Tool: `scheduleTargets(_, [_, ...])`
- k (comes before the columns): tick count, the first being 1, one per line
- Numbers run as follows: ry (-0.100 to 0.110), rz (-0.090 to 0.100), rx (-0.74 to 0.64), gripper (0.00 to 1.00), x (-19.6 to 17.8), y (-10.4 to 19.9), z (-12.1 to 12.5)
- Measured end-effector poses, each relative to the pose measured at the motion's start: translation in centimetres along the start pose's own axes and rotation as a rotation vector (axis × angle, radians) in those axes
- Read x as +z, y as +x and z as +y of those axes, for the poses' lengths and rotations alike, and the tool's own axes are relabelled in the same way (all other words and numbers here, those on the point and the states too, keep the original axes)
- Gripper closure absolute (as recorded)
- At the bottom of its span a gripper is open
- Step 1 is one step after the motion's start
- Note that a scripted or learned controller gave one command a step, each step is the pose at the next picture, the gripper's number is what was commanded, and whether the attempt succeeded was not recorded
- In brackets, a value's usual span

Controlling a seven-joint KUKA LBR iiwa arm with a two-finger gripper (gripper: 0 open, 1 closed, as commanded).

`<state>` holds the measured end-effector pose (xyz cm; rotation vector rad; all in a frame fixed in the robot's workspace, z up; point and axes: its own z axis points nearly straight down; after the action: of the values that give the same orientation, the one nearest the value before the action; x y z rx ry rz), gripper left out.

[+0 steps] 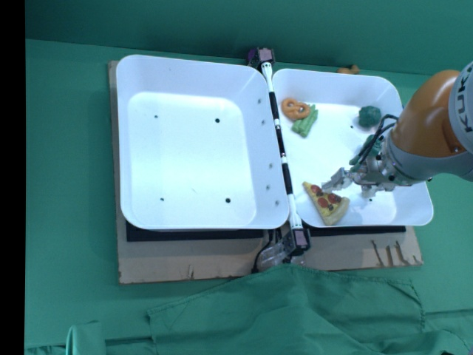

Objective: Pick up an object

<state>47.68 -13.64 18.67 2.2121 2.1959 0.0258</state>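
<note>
A pizza slice [327,202] with red toppings lies near the front left corner of the right bin [418,214]. My gripper [352,186] hangs low over that bin, just right of and above the slice, open with nothing between its fingers. Farther back in the same bin lie an orange pretzel [295,109], a green pod [305,121] and a dark green broccoli piece [369,115].
The left bin [127,132] sits beside the right one, with a black-and-white divider rail [279,143] between them. A small orange item [349,69] lies outside the right bin's back rim. Green cloth [295,313] is bunched along the front.
</note>
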Motion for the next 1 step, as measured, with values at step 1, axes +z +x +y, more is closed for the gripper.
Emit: scheduleTargets(1, [0.009,0.0,-0.004,0.0,0.22,-2.57,-0.48])
